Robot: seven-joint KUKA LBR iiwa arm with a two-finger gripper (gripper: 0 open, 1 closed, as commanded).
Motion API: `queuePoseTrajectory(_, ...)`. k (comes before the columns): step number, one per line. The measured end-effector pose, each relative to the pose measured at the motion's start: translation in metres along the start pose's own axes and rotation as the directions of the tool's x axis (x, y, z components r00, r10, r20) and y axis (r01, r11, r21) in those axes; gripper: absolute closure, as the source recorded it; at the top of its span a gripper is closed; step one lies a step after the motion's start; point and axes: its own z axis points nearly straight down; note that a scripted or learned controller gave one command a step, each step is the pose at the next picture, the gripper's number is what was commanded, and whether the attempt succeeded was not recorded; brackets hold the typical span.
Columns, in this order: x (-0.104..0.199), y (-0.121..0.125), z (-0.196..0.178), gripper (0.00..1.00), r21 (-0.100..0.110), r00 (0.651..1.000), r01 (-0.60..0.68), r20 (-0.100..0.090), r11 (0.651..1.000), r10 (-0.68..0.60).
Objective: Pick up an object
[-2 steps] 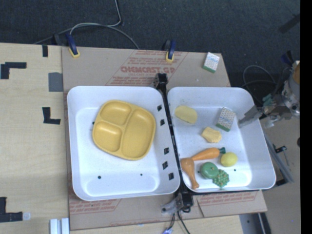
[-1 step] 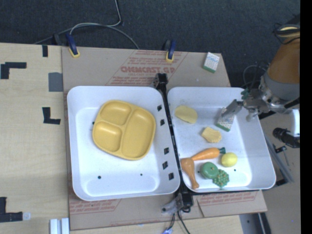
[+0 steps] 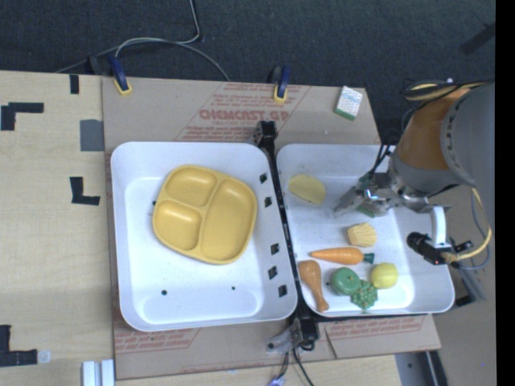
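The right bin (image 3: 418,300) holds toy food: a pale yellow piece (image 3: 306,189) at the upper left, a corn chunk (image 3: 362,234), a carrot (image 3: 338,256), a brown drumstick (image 3: 312,283), a green vegetable (image 3: 352,285) and a yellow-green fruit (image 3: 385,275). My gripper (image 3: 360,199) reaches in from the right, low over the bin's upper middle, just above the corn chunk. I see nothing held in it.
In the left bin (image 3: 129,215) lies a yellow divided plate (image 3: 204,213). A small green-and-white box (image 3: 349,102) sits on the cardboard behind the right bin. Two clamps (image 3: 121,79) (image 3: 280,84) hold the cardboard's far edge. A black divider (image 3: 278,215) runs between the bins.
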Motion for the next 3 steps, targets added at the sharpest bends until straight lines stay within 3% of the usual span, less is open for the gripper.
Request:
queuePoseTrajectory(1,0.017,-0.05,0.003,0.0,0.005,1.0,0.0,-0.003,1.0,0.0)
queuePoseTrajectory(2,0.017,-0.05,-0.006,1.0,0.005,1.0,0.0,-0.003,1.0,0.0)
queuePoseTrajectory(3,0.097,-0.029,-0.095,1.0,0.01,1.0,0.002,-0.007,1.0,-0.002)
